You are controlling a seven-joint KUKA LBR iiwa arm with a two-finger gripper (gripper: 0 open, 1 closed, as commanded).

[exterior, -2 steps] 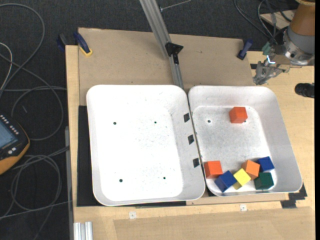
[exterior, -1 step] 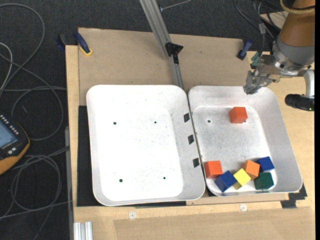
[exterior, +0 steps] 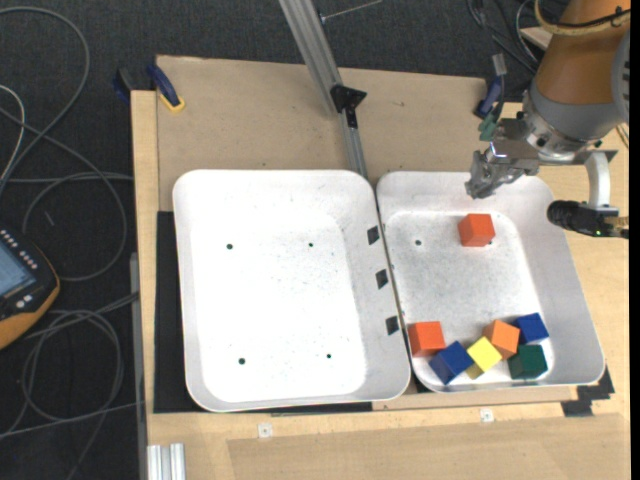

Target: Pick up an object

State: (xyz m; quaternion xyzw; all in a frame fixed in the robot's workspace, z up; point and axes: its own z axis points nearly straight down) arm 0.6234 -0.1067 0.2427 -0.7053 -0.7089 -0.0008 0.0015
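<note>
End effector (exterior: 486,183) hovering over the far edge of the right bin (exterior: 565,268), just beyond the lone orange cube (exterior: 477,230) and apart from it. Nothing between the fingers; whether apart or together, cannot tell at this size and angle. Grey arm with orange band (exterior: 585,38) reaching in from the right.

Orange cube lying alone on the bin floor, in the far half, well clear of the walls and well apart from the other blocks. Nearest candidate for the pick, judging by position.

Along the near wall of the same bin, a cluster: a second orange cube (exterior: 427,336), a blue block (exterior: 450,360), a yellow block (exterior: 484,353), another orange block (exterior: 505,336), a blue block behind it (exterior: 531,326), a dark green block (exterior: 528,362). Several touching or nearly so, crowded against the rim.

Left bin (exterior: 200,268) beside it, both on the wooden tabletop (exterior: 250,108). Metal strut (exterior: 315,48) slanting down toward the gap between the bins.

Handling, as a judgement: small, rigid, probably light; flat parallel faces, likely smooth enough to slip under a glancing grip. Best taken across two opposite side faces, fingers squared to them and centred, low enough to seat well. Open floor on all sides of the lone cube, so room for both fingers; clustered blocks far harder to straddle cleanly.
</note>
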